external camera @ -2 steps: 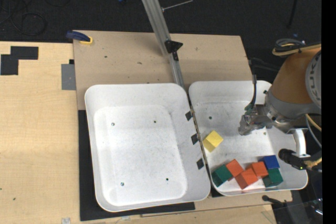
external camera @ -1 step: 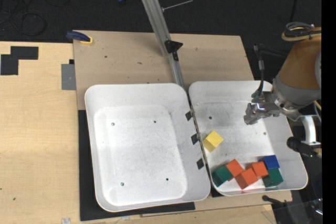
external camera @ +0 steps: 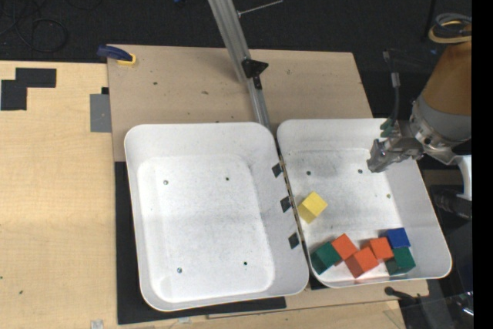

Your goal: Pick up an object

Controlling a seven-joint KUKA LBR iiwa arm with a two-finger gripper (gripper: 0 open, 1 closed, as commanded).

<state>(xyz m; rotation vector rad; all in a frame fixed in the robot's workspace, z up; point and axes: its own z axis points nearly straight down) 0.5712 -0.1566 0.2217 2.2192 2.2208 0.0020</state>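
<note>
In the right bin [external camera: 339, 142] a yellow cube [external camera: 313, 206] lies alone near the left wall. A cluster sits at the bin's front: a green cube [external camera: 326, 256], three orange cubes [external camera: 344, 246] [external camera: 360, 263] [external camera: 380, 249], a blue cube [external camera: 397, 237] and another green cube [external camera: 400, 262]. My gripper [external camera: 380, 156] hangs over the bin's right side, well behind the cluster and to the right of the yellow cube. Nothing shows between its fingers.
The left bin [external camera: 146, 142] lies beside the right one, with black clips [external camera: 286, 203] along the shared wall. A metal rail [external camera: 228, 19] slants up behind the bins. A blue and yellow clamp [external camera: 116, 54] sits at the bench's back left.
</note>
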